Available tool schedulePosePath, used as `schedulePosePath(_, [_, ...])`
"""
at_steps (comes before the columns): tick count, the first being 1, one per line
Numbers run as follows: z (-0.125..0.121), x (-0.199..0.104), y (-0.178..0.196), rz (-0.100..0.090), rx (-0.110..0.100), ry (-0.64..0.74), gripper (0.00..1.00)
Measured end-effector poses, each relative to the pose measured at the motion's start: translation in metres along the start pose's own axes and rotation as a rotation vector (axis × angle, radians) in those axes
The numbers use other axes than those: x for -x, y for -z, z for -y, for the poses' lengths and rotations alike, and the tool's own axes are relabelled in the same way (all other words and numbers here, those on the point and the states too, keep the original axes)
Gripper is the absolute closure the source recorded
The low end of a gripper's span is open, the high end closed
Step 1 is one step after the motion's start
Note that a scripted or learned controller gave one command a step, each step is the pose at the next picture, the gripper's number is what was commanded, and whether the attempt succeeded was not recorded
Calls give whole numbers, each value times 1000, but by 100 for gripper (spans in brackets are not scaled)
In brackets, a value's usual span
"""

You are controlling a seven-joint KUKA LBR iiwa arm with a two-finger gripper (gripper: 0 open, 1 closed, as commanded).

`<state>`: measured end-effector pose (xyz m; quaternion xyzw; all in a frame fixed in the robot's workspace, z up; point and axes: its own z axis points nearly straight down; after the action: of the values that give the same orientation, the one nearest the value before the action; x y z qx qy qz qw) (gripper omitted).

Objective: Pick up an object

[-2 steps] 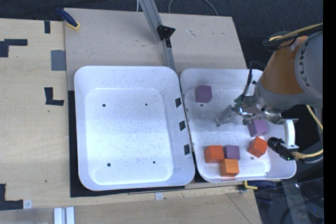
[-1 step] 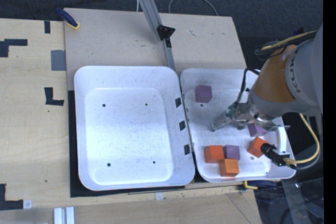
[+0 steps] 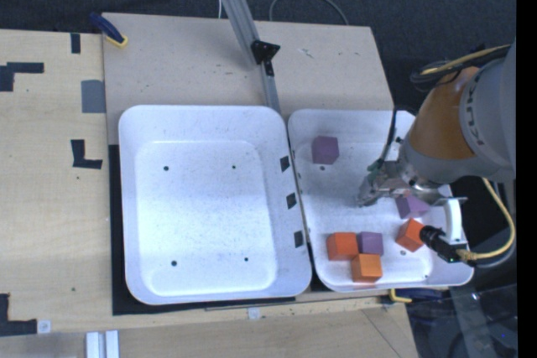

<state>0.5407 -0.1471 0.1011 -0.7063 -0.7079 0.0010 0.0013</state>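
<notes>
Left bin [image 3: 143,138]: nothing to report. Right bin [image 3: 352,120]: purple cube [image 3: 325,150] near the back, left of the gripper [image 3: 375,190]. Orange cube [image 3: 341,246], purple cube [image 3: 370,243], orange cube [image 3: 366,267] clustered at front. Gripper low over the bin floor; finger state can't tell. Pale purple block [image 3: 411,204] and orange block [image 3: 410,234] just right of it.

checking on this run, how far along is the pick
Done: the gripper is down inside the right bin, beside a partly hidden purple block. In hand: nothing visibly lifted. Left: grasp and raise a block; the purple cube and the orange blocks lie on the bin floor.
</notes>
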Motion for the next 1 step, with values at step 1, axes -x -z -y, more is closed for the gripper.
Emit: schedulePosePath(1, [0,-5,62,2,8,0,100])
